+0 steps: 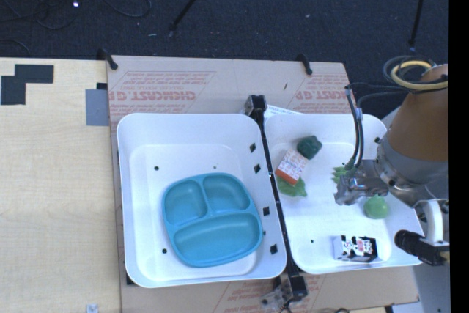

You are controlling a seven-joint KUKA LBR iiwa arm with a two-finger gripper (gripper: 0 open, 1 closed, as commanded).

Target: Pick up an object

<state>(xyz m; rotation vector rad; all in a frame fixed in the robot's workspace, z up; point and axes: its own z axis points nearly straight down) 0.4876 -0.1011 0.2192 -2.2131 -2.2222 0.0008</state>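
Looking down on the worktop (pixel 51 179), two white bins sit side by side. Left bin (pixel 139 157) holds a blue divided plate (pixel 211 220). Right bin (pixel 322 260) has a dark green block (pixel 309 146) at about 12 o'clock, an orange-and-white pack (pixel 292 167) lying on a green thing (pixel 293 188) toward 9, a black-and-white box (pixel 355 248) at 6, and a light green ball (pixel 377 208) toward 3. The arm (pixel 418 135) comes in from 3 o'clock, and its claw (pixel 352 190) hangs just beside the ball, on its 10 o'clock side. Can't tell if the claw is released or clenched; nothing visibly in it.
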